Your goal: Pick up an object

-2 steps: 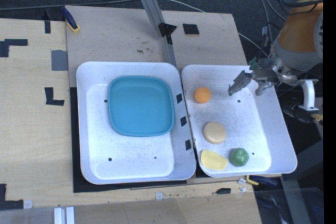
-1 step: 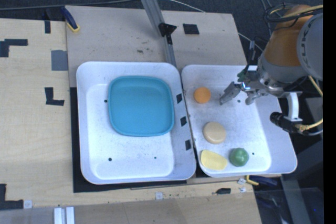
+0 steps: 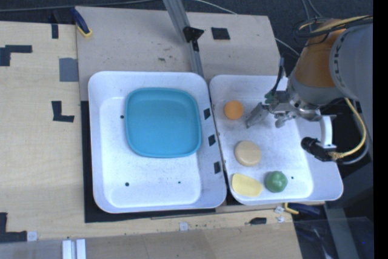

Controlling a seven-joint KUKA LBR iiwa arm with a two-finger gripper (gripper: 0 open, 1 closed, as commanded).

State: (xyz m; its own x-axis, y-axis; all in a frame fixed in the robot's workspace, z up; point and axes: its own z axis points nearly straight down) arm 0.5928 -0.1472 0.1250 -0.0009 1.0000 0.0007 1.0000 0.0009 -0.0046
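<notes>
Orange ball (image 3: 233, 110) sits in the right bin (image 3: 303, 188); we note the pincer (image 3: 265, 116) just beside it, fingers spread apart, gripping nothing; blue plate (image 3: 162, 122) fills the left bin (image 3: 103, 148).

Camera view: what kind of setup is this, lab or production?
Most likely a lab robot-grasping test bench. Two shallow white plastic bins sit side by side on a taped wooden bench, with loose cables behind. The grey arm's two-finger gripper hangs over small toy-like items, among them a small orange ball.
</notes>
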